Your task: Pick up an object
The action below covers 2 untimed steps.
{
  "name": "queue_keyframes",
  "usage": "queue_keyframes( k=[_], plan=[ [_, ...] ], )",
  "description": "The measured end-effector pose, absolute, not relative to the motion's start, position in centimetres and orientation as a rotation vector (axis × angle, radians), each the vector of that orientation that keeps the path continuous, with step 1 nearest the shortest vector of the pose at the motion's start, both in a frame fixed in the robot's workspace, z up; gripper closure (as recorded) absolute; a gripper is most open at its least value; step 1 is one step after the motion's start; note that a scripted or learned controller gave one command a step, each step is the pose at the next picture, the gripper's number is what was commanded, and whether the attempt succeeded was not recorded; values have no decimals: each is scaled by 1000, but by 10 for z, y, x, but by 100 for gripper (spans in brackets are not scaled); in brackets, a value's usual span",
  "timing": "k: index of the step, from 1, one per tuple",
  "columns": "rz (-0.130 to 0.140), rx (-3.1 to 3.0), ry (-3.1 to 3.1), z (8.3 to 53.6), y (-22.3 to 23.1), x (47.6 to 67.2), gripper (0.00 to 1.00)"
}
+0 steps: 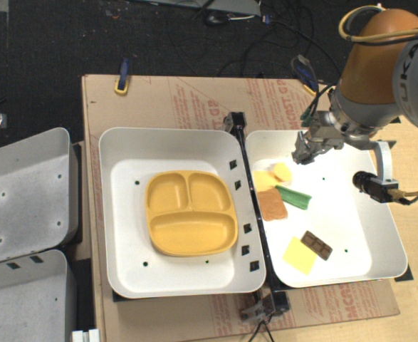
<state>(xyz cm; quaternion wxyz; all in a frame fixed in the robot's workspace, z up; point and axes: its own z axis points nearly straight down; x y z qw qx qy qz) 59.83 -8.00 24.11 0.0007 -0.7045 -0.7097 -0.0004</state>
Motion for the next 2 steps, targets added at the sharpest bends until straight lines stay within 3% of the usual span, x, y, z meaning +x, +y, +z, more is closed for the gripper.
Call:
queue_keyframes(
  k=[2],
  plan=[
    [1, -2212, -2227, 236, 17, 562, 100]
  ],
)
